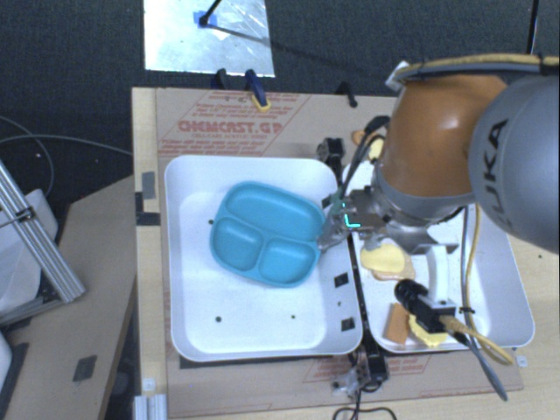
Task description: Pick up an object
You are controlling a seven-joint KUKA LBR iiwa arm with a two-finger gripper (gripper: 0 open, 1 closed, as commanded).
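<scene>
The blue plate lies flat inside the left bin, in its upper right part. It is a smooth plastic plate, a rounded rectangle with three hollows: one long hollow on the far side and two small ones on the near side. Its long axis goes roughly across the left bin, a little tilted, and its right end points to the bin's right wall. The end effector is at this right wall, just beside the plate's edge; I cannot tell if it is open or closed. Past the same wall, in the right bin, lie a pale yellow piece and an orange block.
</scene>
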